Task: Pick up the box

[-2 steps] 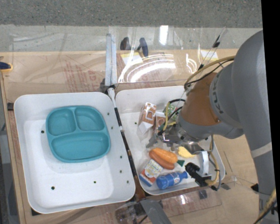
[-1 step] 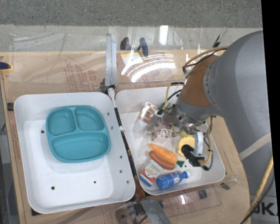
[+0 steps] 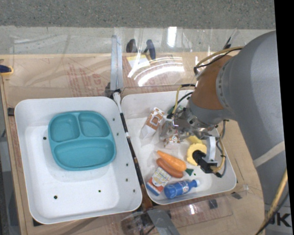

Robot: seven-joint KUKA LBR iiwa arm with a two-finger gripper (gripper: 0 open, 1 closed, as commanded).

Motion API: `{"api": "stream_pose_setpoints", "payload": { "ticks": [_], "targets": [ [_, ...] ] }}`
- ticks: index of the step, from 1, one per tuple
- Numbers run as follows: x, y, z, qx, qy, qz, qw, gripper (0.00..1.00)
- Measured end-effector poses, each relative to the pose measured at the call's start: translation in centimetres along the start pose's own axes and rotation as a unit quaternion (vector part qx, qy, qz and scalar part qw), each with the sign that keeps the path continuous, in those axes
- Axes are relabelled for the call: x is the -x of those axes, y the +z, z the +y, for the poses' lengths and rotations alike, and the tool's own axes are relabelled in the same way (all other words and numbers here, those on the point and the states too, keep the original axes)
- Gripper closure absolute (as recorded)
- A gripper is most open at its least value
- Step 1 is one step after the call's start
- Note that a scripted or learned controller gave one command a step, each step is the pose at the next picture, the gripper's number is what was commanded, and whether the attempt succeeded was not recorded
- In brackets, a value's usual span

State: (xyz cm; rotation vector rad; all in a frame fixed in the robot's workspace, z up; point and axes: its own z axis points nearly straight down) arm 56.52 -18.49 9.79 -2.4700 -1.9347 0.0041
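In the right bin (image 3: 137,121), the gripper (image 3: 174,130) is lowered among the clutter just beside the box (image 3: 155,119), which lies in the bin's upper left area. The approach step appears in hand; the next move calls for centring over the box. The jaw opening cannot be determined.

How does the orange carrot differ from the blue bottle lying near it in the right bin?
The carrot is orange and tapers toward one end; the bottle is blue with a white cap. The carrot lies slanted near the bin's middle, while the bottle lies nearly level close to the front rim. Both rest on their sides in the right bin.
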Motion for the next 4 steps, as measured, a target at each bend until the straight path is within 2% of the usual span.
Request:
{"api": "stream_pose_setpoints", "payload": {
  "ticks": [1,2,3,4],
  "targets": [
    [-7.7,-9.0,-3.2,0.002,-0.163,-0.001,0.9866,1.00],
    [-7.3,-8.8,-12.2,-0.001,-0.029,0.000,0.9996,1.00],
    [-9.1,-8.7,-14.0,-0.001,0.047,0.000,0.9989,1.00],
    [-5.6,-11.6,-13.1,0.001,-0.068,-0.001,0.9977,1.00]
  ]
}}
